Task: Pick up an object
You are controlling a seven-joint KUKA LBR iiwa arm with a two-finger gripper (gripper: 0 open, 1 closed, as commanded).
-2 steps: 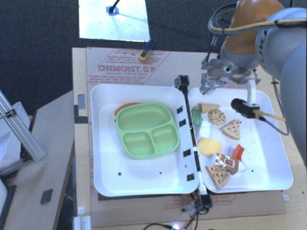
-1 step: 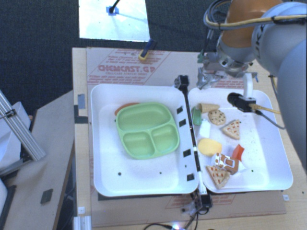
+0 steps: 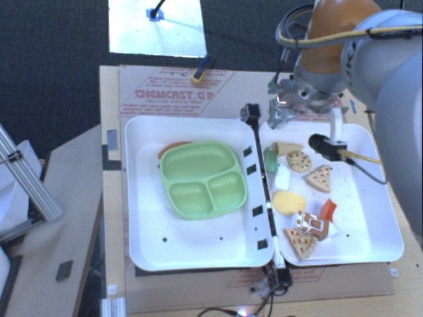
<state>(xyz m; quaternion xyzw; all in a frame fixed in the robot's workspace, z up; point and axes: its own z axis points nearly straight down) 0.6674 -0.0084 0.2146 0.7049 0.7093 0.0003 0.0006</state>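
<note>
- I see a matt green plastic tray (image 3: 201,179).
- Both white bins (image 3: 142,197) look like smooth plastic.
- Bare wooden bench (image 3: 73,177), arm's orange band (image 3: 337,18) glossy.

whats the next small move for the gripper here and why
Probably lower the gripper toward the cone-shaped piece and cookie just below it in the view. The gripper hangs over the far-left corner of the right bin, nothing shows between its fingers, and the toy food all lies nearer the camera.

One fixed camera looks down at a slant on two white bins (image 3: 198,256). The arm (image 3: 390,65) enters from the right.
</note>
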